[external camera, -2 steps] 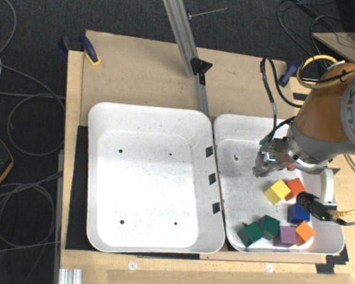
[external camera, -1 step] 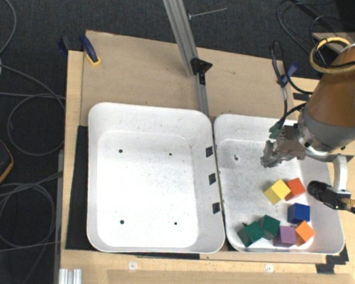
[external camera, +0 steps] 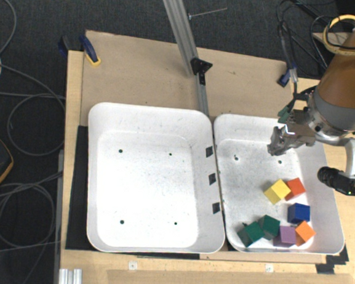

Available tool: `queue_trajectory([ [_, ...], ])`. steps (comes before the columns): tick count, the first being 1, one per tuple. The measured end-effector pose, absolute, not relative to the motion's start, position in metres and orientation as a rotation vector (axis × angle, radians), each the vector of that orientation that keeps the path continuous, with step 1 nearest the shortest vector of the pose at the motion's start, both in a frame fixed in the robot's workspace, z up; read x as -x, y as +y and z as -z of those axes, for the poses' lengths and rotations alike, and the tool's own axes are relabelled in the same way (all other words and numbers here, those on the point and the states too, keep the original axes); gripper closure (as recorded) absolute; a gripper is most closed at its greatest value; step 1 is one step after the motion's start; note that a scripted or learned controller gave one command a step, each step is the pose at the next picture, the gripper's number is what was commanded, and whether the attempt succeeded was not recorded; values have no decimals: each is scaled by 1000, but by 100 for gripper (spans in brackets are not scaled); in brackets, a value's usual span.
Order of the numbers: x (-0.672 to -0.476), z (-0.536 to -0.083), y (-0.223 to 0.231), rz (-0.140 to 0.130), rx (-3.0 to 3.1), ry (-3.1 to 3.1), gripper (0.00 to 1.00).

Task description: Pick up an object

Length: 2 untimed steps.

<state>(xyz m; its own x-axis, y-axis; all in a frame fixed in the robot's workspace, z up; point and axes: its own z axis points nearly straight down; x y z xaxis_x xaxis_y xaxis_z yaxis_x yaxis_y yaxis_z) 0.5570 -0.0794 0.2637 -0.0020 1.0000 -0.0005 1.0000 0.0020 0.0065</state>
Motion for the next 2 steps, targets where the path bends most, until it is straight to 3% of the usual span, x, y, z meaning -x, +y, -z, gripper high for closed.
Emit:
queue_trajectory([
  [2,-539,-258,30,-3,-2216,2232,100],
])
